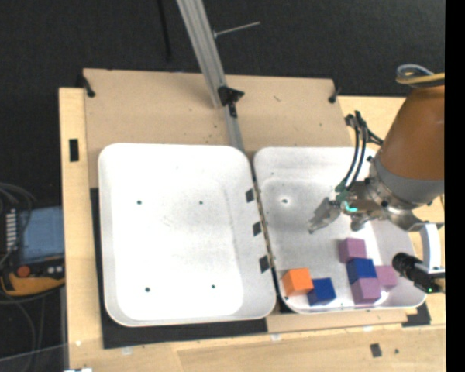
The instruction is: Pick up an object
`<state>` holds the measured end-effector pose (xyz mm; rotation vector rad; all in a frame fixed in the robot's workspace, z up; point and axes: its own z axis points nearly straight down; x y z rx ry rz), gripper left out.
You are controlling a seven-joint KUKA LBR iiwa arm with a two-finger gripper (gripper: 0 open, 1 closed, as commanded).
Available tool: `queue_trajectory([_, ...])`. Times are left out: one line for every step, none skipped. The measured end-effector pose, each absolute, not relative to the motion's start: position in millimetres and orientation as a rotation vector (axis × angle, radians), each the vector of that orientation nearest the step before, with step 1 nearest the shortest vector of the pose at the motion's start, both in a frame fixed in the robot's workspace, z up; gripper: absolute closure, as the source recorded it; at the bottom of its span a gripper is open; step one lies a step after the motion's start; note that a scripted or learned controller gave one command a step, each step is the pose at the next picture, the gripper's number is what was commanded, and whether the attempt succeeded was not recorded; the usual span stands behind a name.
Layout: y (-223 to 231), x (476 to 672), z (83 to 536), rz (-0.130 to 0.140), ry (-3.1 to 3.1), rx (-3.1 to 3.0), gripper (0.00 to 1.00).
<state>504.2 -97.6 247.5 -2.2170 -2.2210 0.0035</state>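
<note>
Purple, blue and orange small blocks (355, 273), likely light, stiff and smooth, cluster at the near edge of the right white bin (294, 184), so pinch one across flat sides; whether your claw (337, 214) gapes is unclear.

Arm enters from the right, orange band above grey wrist, claw (335, 217) at its lower left, angled down-left, nothing between fingers.
</note>
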Motion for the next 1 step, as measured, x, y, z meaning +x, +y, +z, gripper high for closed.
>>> queue_trajectory([-97.8, 505.1, 249.8, -0.002, -2.22, -2.225, 0.0])
